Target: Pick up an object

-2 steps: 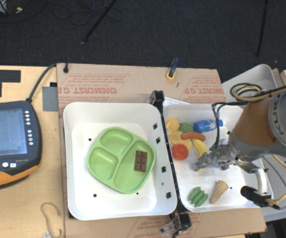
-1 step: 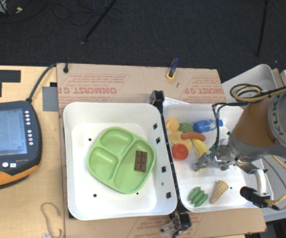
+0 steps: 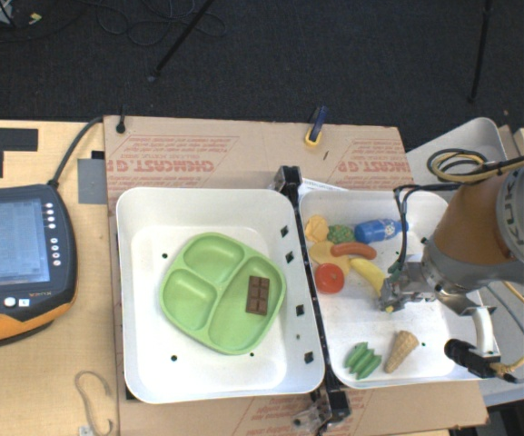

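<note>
Banana [image 3: 367, 272] lying near the middle of the right bin [image 3: 425, 376], beside tomato [image 3: 330, 279] (nothing lifted yet). Gripper [image 3: 392, 296] low just beside it toward the right edge, grip state impossible to tell. Grasp and lift left to do.

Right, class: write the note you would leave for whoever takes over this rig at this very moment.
Gripper: low in the right bin, beside the banana; nothing seen between its fingers.
Right bin: banana, tomato, hot dog, blue bottle, ice cream cone, green pea pods.
Left bin: green divided plate with a chocolate bar on it.
Done: arm is over the toys.
Left: grasp one object and lift it.
</note>
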`<state>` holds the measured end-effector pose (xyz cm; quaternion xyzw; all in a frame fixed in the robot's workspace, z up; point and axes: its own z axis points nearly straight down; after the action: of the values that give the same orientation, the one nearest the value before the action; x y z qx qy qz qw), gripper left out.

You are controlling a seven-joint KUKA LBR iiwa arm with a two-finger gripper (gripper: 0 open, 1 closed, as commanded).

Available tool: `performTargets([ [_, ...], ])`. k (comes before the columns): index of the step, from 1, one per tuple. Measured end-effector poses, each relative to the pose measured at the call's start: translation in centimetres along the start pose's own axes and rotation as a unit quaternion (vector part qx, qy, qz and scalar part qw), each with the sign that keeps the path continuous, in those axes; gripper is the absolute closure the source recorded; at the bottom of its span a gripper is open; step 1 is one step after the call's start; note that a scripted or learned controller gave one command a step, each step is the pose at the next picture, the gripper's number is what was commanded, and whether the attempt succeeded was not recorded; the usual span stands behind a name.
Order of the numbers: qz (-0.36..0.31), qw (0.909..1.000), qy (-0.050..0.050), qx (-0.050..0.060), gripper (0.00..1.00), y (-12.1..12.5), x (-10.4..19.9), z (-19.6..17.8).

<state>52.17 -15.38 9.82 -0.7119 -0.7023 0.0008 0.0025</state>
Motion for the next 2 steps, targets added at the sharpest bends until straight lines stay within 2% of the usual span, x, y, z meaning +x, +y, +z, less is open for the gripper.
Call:
performTargets([
  [1, -0.005, 1.0000, -0.001, -0.003, 1.00, -0.5, 0.2, -6.1],
  [2, -0.007, 1.0000, -0.001, -0.003, 1.00, -0.4, 0.9, -10.7],
])
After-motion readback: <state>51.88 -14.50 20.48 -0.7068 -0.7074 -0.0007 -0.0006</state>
